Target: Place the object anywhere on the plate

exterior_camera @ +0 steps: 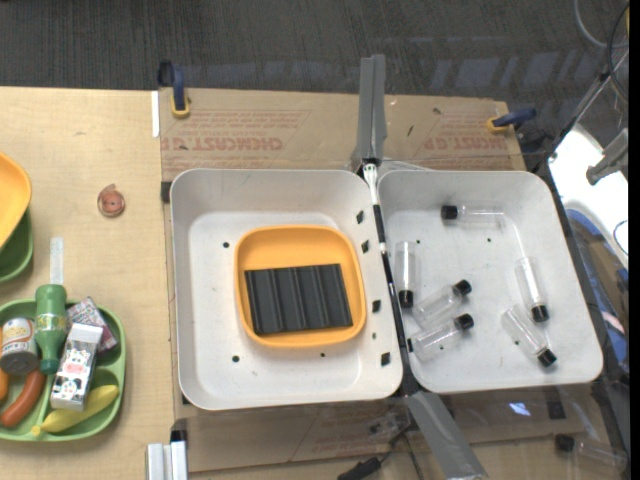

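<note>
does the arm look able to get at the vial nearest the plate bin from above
Probably yes. That vial lies flat in the right bin, apart from the other vials, with nothing over it. It sits close to the bin's left wall, which may crowd a grasp.

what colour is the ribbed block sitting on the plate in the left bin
Dark grey, almost black. The ribbed block lies on the orange-yellow plate; the camera view shows it clearly.

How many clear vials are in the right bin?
6 clear plastic black-capped vials: top, left wall, two centre, two right.
</note>
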`<state>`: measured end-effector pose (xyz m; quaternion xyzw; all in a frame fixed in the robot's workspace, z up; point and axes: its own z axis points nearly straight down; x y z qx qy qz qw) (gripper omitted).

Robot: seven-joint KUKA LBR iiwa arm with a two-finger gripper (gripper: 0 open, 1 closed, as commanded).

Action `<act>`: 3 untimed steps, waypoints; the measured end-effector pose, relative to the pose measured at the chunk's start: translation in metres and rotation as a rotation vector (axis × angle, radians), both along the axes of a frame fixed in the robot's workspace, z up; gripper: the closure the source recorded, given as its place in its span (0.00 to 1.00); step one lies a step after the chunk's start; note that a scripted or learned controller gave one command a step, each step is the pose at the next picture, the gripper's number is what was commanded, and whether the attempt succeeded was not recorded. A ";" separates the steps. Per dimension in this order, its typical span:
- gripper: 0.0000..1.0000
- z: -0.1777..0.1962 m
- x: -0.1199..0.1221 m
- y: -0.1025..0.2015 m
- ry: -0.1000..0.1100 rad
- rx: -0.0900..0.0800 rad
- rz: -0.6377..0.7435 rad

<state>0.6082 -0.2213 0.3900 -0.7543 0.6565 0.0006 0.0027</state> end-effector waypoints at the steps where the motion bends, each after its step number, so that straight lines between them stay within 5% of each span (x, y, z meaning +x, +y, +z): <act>1: 0.00 -0.080 -0.010 0.007 0.002 0.001 0.272; 2: 0.00 -0.165 0.027 0.019 0.000 0.000 0.653; 3: 0.00 -0.125 0.038 0.006 -0.003 -0.003 0.906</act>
